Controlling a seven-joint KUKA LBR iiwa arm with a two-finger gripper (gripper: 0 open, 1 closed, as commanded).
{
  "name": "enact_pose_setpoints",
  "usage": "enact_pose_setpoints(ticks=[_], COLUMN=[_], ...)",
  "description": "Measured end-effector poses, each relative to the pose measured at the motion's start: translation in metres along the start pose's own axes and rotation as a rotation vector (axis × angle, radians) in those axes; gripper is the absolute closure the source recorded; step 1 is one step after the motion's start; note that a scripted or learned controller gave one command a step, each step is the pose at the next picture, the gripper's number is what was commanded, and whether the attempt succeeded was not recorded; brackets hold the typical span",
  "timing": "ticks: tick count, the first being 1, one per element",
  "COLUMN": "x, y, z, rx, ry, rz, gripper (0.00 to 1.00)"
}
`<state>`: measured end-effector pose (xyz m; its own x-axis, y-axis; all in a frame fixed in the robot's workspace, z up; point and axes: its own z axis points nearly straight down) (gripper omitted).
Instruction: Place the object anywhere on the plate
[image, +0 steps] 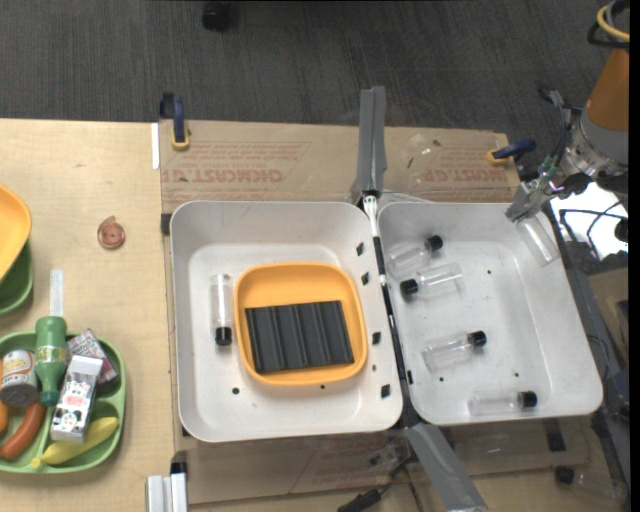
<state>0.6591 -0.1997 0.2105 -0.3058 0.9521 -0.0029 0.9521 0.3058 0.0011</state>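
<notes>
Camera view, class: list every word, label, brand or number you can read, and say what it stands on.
"CHEMCAST", red print, upside down and mirrored, on the cardboard sheet behind the left bin.
Faint red print on the cardboard behind the right bin: too pale to read.
Small carton on the green tray: too blurred.

1. Two bins sit side by side on the worktop (90, 160), the left bin (190, 400) touching the right bin (580, 380).
2. In the left bin lies a plate (300, 283), with a ridged block (299, 335) on it.
3. Just left of the plate lies one vial (221, 310).
4. The right bin holds four vials (430, 282) spread from back to front.
5. The pincer (540, 195) hangs over the right bin's rear right corner.
6. A tray of toy food (60, 410) stands far left.
</notes>
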Motion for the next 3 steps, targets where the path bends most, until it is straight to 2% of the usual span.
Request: enact_pose_setpoints(ticks=[1,2,3], x=[-0.022,-0.021,-0.021], y=[-0.007,-0.006,-0.006], z=[-0.036,-0.091,-0.091], rx=[-0.001,-0.002,-0.002], ry=[-0.001,-0.001,-0.001], rz=[-0.187,-0.359,-0.359], gripper=[1.0,1.0,0.0])
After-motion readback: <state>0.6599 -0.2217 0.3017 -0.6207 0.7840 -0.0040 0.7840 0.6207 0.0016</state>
